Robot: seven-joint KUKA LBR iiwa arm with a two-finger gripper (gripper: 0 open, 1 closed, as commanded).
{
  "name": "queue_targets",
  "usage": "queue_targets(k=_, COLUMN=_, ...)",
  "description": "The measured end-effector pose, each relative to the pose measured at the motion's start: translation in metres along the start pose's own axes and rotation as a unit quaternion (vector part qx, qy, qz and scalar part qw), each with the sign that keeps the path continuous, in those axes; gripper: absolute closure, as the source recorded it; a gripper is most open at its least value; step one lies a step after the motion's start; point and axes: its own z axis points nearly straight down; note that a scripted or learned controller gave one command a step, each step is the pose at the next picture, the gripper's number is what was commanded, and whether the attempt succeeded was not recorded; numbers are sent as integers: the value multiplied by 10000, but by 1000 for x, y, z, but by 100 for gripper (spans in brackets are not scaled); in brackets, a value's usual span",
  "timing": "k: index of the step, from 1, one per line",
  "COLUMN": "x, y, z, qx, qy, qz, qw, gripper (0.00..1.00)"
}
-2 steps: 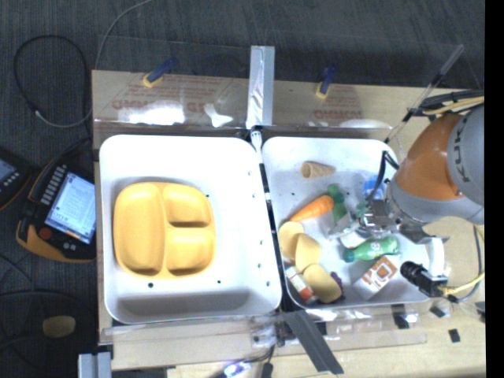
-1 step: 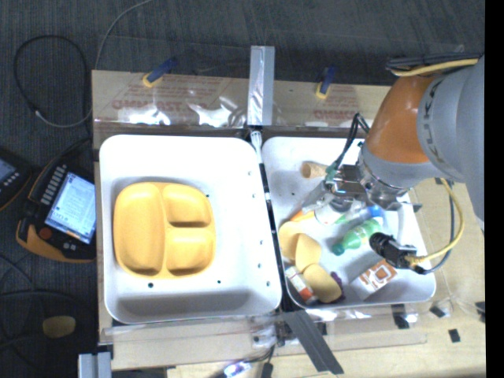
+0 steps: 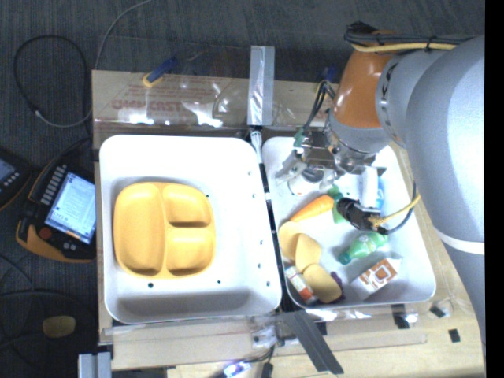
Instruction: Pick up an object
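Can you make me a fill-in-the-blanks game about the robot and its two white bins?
1. The yellow tray with three sections lies in the ____ bin.
2. The toy carrot is colored ____.
3. The pincer hangs over the ____ bin.
4. The green bottle lies to the ____ of the carrot.

Missing words: left; orange; right; right

Bulky grey arm (image 3: 441, 124), smooth rounded shell. Orange band (image 3: 358, 93) above wrist. Black cables looped beside band, yellow cable (image 3: 398, 211) trailing lower. Metallic hand (image 3: 303, 168), small green fittings.
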Motion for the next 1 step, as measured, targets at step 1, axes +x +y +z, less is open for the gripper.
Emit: queue_targets(k=1, x=18, y=0, z=-1, qx=3, qy=-1, qz=189, qw=9998, gripper=100)
